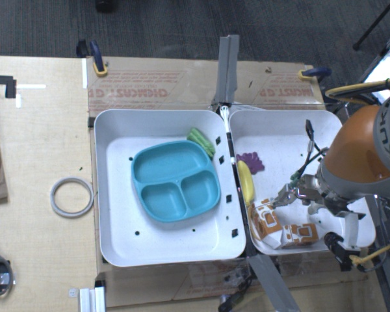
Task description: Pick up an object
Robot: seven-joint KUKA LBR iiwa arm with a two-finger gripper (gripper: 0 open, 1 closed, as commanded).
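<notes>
Crinkly orange-and-white snack packet (pixel 279 226), probably light and slippery, lies just below the gripper (pixel 287 195), whose opening I cannot tell.

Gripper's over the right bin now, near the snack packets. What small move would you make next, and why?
Probably a short drop straight down. The gripper hangs over the right bin, its tip just above the orange-and-white packet, with nothing visibly between its fingers. The banana lies to the camera's left, apart, so a descent here should meet the packet alone.
</notes>
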